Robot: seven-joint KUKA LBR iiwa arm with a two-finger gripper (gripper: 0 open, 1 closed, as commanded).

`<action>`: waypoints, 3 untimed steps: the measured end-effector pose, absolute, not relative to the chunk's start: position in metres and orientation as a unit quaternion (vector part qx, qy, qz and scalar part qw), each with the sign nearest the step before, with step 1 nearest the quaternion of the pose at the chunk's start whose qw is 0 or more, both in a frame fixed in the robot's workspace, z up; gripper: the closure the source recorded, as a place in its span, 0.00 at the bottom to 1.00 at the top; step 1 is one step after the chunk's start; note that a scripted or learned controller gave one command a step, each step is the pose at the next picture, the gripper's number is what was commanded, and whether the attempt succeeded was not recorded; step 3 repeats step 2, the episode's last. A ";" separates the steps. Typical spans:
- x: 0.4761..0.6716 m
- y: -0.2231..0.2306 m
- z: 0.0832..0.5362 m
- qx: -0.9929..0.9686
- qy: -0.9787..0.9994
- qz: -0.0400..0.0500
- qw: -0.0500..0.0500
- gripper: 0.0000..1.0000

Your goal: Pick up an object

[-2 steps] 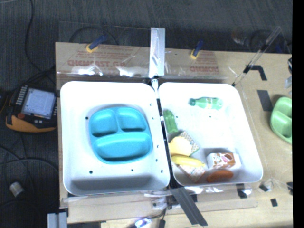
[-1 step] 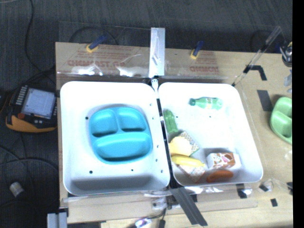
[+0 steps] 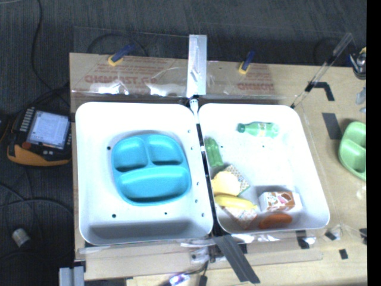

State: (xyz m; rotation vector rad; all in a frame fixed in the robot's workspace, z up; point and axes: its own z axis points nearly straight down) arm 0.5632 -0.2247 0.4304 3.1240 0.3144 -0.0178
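Observation:
The right bin (image 3: 303, 159) holds a small green bottle (image 3: 257, 128) lying on its side near the back. A dark green cucumber-like piece (image 3: 213, 152) lies along the bin's left wall. Toward the front sit a yellow wedge (image 3: 225, 182), a banana (image 3: 236, 203), a small printed carton (image 3: 277, 200) and a red sausage-shaped item (image 3: 275, 220). A blue divided plate (image 3: 150, 167) lies in the left bin (image 3: 95, 130).
A green object (image 3: 355, 148) rests on the bench at the far right. Blue and yellow clips (image 3: 121, 54) hold a plastic sheet at the back of the bench. A handheld device (image 3: 46, 130) lies on the floor to the left.

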 end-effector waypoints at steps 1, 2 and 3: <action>0.556 -0.188 0.431 0.984 0.175 -0.005 0.000 1.00; 0.551 -0.154 0.391 0.992 0.122 -0.006 -0.002 1.00; 0.551 -0.154 0.391 0.992 0.122 -0.006 -0.002 1.00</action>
